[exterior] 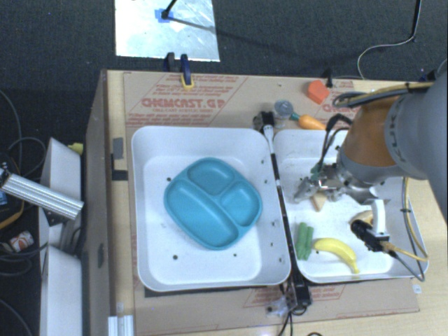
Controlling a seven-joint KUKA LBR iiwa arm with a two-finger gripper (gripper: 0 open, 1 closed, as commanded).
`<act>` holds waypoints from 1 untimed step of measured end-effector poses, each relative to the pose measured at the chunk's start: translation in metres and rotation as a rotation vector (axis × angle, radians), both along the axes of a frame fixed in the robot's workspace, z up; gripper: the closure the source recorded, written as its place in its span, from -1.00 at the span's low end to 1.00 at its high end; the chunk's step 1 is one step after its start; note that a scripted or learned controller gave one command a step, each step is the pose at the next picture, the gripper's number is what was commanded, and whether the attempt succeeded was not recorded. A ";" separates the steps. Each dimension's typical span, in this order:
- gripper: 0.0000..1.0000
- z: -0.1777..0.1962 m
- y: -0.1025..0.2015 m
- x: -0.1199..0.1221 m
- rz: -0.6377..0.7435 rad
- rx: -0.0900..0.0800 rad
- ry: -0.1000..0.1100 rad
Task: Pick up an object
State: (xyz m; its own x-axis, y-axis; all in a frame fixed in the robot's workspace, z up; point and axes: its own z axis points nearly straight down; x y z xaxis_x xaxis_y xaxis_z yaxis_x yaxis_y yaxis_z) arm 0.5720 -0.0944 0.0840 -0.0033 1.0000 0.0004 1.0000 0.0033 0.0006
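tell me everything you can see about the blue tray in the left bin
The blue tray is a rounded, light blue divided plate that looks like smooth plastic, with three shallow compartments: one long and two smaller. It lies flat, right side up, turned at a slant, near the middle of the left bin, resting on the bin's floor. Nothing lies on it.

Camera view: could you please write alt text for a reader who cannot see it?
A grey robot arm reaches from the right into the right bin, its gripper low over a small pale object. Nearby lie a banana and a green piece. The left bin holds a blue divided plate.
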 end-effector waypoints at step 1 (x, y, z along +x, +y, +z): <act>-1.00 0.001 -0.040 0.050 0.000 -0.002 -0.001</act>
